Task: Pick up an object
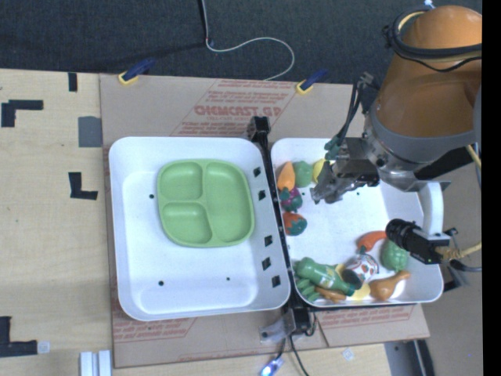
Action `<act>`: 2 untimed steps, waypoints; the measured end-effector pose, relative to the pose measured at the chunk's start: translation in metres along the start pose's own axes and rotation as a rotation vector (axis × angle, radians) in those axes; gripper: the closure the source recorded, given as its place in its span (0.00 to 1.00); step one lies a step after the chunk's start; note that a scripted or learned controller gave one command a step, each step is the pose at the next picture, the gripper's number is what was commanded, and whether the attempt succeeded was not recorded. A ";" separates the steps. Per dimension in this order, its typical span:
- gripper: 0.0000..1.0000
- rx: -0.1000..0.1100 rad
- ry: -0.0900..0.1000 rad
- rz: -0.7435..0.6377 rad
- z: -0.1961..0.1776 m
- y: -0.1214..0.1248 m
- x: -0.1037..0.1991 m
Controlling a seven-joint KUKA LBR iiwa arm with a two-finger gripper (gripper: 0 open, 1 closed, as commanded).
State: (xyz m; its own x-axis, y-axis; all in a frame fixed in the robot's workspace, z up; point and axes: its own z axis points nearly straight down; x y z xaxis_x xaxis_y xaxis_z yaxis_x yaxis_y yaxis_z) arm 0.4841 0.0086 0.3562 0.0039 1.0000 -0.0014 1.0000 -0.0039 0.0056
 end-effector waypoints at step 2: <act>1.00 -0.010 0.005 -0.009 -0.028 0.047 0.091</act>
State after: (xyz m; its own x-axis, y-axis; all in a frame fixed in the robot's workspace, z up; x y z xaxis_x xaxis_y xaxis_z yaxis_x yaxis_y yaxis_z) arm 0.5315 0.0995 0.3849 -0.0050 1.0000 0.0032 0.9999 0.0049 0.0156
